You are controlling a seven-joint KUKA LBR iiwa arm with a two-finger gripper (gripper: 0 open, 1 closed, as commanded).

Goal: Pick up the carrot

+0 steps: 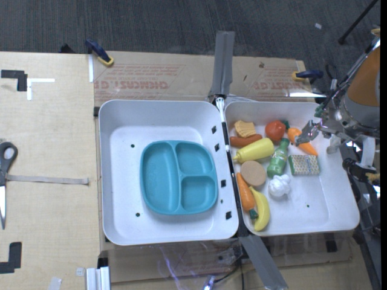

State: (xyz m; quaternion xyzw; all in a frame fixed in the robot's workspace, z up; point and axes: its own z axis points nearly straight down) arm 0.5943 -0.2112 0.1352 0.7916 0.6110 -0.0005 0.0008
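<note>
Dark carpet runs behind my tabletop [42, 138], which is pale wood with a cardboard sheet under the two white bins, probably so they don't slide around. My left bin [115, 222] has just a teal divided plate [179, 177] sitting in the middle, and it looks like a drop-off spot, though that's my guess. All the toy food is crowded in the right bin [338, 219], mostly shoved toward its left wall: a banana [260, 210], a green bottle [279, 159], a tomato [275, 129], a yellow piece [254, 150], a sponge-looking block [305, 165] and a white lump [279, 186]. The carrot [245, 191] I'm after lies along that left wall, orange, wedged between the wall and the banana, with a round tan disc [253, 174] touching its top end, so it'll be a tight grab, I reckon. My tool [310, 133] is up near the bin's back right corner, well apart from the carrot, right over a small orange piece [306, 148] that I can't identify. Whether the tool is wide or narrow I honestly can't tell; it's too small and cluttered there.
</note>
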